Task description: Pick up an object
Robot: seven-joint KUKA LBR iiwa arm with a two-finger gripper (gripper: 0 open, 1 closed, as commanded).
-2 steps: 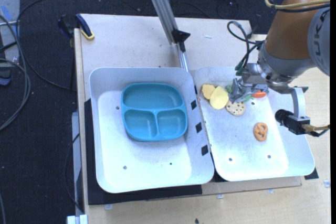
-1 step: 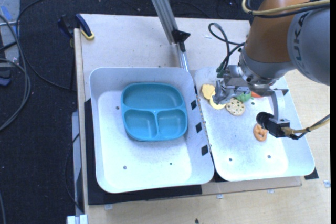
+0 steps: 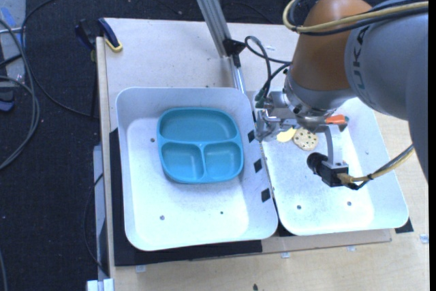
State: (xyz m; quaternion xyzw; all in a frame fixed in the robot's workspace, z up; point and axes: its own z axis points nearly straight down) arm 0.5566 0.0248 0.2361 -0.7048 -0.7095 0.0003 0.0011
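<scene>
Claw (image 3: pixel 286 126), grip state unclear, low over right bin's (image 3: pixel 381 167) left edge beside yellow pieces (image 3: pixel 300 138).

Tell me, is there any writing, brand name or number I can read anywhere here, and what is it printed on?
"KU": dark letters running down the grey arm, cut off by the arm's curve, so the rest of the word cannot be read.
Blue divided plate, left white bin, right white bin: no writing.
Small yellow and spotted pieces under the arm: too small to tell whether they carry any marks.
</scene>
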